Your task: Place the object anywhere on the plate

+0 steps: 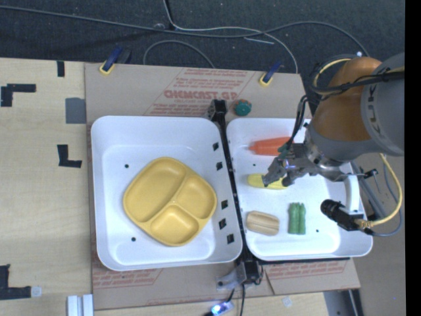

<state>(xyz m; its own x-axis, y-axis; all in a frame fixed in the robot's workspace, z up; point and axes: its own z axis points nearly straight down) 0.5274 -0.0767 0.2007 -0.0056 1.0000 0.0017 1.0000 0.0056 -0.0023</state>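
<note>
While nothing lies on the yellow plate (170, 201) in the left bin (105, 176), my tool (274, 178) sits low over the yellow object (260, 180) in the right bin (342, 245); whether it grips, I cannot tell. Pickup and transfer seem to remain.

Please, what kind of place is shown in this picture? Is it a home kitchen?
Probably a robot test bench in a lab, not a kitchen. The two white bins sit on cardboard held by clamps, loose cables run across the dark floor, and the food, like the carrot, looks like toys.
</note>
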